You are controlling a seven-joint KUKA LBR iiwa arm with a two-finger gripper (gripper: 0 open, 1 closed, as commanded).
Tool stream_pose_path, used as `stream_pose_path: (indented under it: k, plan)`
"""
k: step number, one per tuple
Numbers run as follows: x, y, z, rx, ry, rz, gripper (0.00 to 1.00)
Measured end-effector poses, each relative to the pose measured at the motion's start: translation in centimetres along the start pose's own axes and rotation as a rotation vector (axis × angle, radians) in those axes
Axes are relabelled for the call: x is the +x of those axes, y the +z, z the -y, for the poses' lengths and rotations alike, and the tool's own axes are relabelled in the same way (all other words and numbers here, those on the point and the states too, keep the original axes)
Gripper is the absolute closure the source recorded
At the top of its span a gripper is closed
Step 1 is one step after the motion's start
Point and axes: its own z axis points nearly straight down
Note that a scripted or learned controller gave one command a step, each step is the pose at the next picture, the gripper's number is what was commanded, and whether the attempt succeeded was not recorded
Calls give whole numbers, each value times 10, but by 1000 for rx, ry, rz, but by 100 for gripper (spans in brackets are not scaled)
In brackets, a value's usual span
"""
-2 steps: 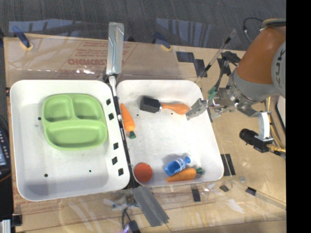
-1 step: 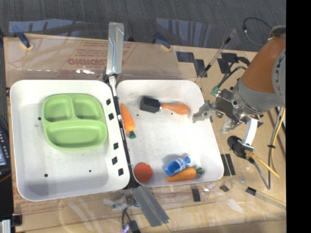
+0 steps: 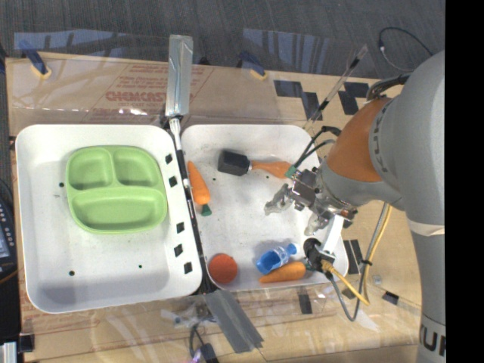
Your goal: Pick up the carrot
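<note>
Green three-compartment plastic plate seen in left white bin. Red "CHEMCAST" lettering read on clear film behind. Tapered orange carrot laid along right bin's left wall. Red ball, black-headed orange-handled brush, blue bottle noted. Metal gripper positioned right of carrot, apart from it; finger state cannot be told.

arm cut off at right edge, hand finger state unclear (too small)

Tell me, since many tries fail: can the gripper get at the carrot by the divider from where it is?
Probably yes. The carrot lies alone against the left wall of the right bin, with bare floor between it and the gripper.
</note>
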Motion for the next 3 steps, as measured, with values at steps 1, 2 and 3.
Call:
stream_pose_path:
  k: [1,2,3]
  plan:
    - [-26,8,26,-2,-133,-2,0]
    - [-26,7,25,-3,-133,-1,0]
    - [-26,7,25,-3,-133,-1,0]
